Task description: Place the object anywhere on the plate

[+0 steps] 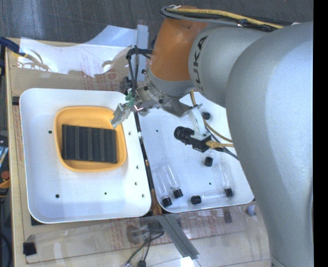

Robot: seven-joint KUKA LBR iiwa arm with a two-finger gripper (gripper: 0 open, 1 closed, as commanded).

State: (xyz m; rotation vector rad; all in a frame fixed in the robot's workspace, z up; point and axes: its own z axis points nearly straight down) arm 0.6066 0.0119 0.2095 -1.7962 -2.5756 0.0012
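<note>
One yellow plate (87, 117) lies in the left bin (83, 202) of the two, with one dark ridged insert (89, 143) filling its middle. The gripper (121, 114) hangs at the plate's upper right corner, just over the rim. Whether it is parted, closed or holding anything cannot be told from this angle. The grey arm (253, 93) with its orange band fills the space to the right of the plate and above it. Right of the plate, past the wall where the bins meet, the right bin (162, 149) holds what look like four clear tubes (167, 178), each ending in a black cap. Two lie side by side nearest the plate's lower right corner and two lie farther right. Two small black pieces (208, 161) sit apart from them, farther up that bin. Nothing lies on the plate besides the insert.
</note>
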